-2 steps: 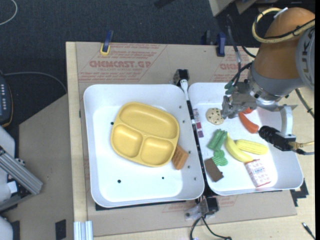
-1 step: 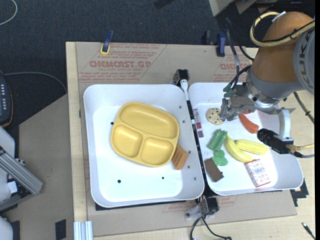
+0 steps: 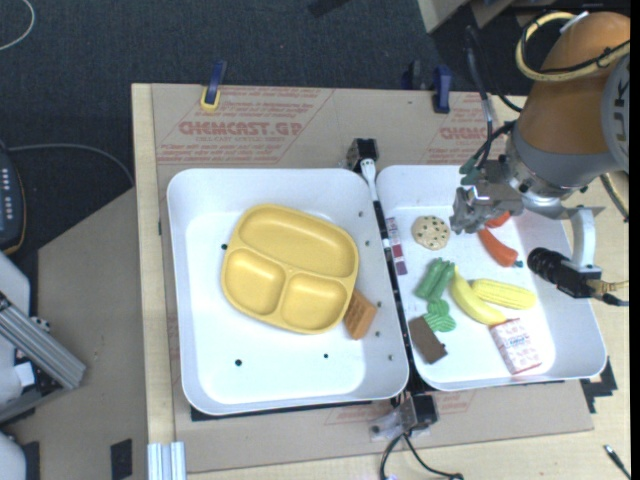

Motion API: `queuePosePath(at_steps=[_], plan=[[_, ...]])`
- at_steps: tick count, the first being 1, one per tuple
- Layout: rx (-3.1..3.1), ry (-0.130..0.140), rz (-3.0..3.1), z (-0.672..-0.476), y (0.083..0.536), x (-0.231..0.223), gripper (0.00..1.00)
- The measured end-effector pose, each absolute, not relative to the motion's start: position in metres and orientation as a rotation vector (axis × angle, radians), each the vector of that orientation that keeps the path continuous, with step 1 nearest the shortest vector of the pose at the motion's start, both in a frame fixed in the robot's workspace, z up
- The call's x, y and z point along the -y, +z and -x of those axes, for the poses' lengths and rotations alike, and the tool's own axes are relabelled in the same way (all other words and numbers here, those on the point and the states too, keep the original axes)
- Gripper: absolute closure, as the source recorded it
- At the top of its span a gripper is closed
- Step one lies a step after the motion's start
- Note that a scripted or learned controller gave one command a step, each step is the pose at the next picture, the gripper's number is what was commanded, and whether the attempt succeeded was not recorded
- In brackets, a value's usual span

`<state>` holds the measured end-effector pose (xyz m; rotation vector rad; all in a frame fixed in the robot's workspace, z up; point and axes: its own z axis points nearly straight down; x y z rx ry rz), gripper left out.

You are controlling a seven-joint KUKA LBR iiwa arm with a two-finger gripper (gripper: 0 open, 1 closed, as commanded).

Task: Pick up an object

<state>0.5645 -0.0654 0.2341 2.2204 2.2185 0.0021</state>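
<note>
Left bin (image 3: 190,268): yellow divided plate (image 3: 290,268), brown block (image 3: 360,316) at its right edge.
Right bin (image 3: 575,353): cookie (image 3: 431,231), green pieces (image 3: 435,280), banana (image 3: 472,302), corn (image 3: 503,293), carrot (image 3: 498,246), red-white packet (image 3: 518,346).
Gripper (image 3: 470,208): above far part, beside cookie and carrot; jaw state cannot be told.

two white bins (image 3: 190,268); one yellow tray (image 3: 290,268); one cookie (image 3: 431,231)

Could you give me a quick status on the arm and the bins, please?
Gripper low over right bin, beside cookie and carrot; nothing seen held. Banana, corn crowd close. Yellow tray in left bin.
</note>
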Motion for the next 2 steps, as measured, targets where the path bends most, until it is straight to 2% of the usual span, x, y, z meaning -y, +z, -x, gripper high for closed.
queuePosePath(at_steps=[1,2], plan=[[-2.223,-0.004,-2.225,-0.5627,0.2138,0.0603,1.0],[-2.225,-0.001,-2.222,-0.5595,0.2183,0.0536,1.0]])
